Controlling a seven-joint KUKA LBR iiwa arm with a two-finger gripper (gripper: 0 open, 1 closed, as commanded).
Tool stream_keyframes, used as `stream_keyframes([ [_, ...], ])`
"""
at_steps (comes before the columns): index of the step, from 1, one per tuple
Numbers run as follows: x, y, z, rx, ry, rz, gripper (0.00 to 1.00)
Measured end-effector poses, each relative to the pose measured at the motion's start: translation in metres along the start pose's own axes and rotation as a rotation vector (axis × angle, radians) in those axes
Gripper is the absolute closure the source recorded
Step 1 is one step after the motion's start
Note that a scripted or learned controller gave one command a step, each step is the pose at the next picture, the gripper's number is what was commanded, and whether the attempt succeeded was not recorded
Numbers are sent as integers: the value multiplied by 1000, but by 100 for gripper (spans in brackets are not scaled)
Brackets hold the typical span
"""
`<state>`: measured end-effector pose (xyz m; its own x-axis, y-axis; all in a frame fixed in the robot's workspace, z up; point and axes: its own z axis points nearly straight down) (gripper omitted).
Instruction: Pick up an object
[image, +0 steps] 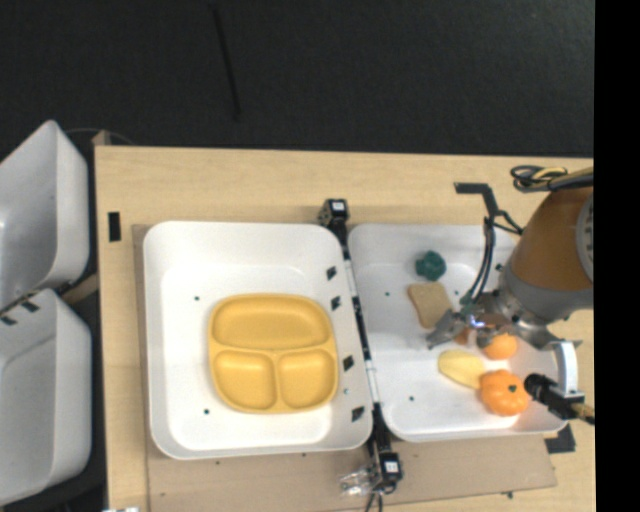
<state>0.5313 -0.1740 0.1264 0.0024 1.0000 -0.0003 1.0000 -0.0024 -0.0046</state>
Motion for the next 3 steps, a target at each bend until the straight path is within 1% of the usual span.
stream_keyframes([
  [1,-1,0,27,-2,-1,2,0],
  [2,-2,1,15,-8,-2,8,100],
  [3,-3,2,-28,-10,-2,2,100],
])
